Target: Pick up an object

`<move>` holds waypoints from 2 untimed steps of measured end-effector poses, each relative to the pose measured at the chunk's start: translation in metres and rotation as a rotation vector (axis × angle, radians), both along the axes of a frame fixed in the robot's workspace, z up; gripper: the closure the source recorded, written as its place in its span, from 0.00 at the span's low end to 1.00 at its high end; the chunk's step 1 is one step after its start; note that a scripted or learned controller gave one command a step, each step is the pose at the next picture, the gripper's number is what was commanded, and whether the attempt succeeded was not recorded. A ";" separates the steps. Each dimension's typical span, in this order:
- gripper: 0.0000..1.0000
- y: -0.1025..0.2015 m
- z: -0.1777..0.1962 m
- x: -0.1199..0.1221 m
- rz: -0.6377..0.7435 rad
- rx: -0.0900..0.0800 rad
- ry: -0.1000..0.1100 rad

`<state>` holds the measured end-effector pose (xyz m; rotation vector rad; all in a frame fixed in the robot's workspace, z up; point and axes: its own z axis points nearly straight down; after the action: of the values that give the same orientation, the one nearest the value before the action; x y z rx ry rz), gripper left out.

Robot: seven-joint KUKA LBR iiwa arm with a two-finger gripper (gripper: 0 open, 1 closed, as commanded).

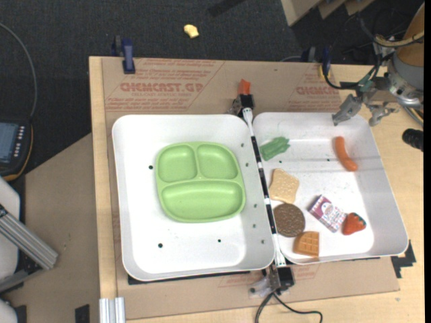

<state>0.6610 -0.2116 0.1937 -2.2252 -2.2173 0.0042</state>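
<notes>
In the camera view, the gripper is seen spread apart and empty, poised over the far edge of the right bin. The orange sausage lies just below and nearest; the strawberry sits farther toward the front. A descent here could be misjudged, the rim being struck instead.

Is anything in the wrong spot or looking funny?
One thing: a small yellow bit lies on the dark floor beyond the bench, away from both bins. The other toy foods, like the sausage and strawberry, sit inside the right bin, and the green plate lies flat in the left bin.
</notes>
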 end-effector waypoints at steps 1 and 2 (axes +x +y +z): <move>0.00 0.001 -0.114 0.001 0.005 0.014 0.008; 0.00 -0.013 -0.037 -0.011 0.003 -0.002 -0.011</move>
<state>0.6496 -0.2241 0.1568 -2.2290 -2.2272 -0.0054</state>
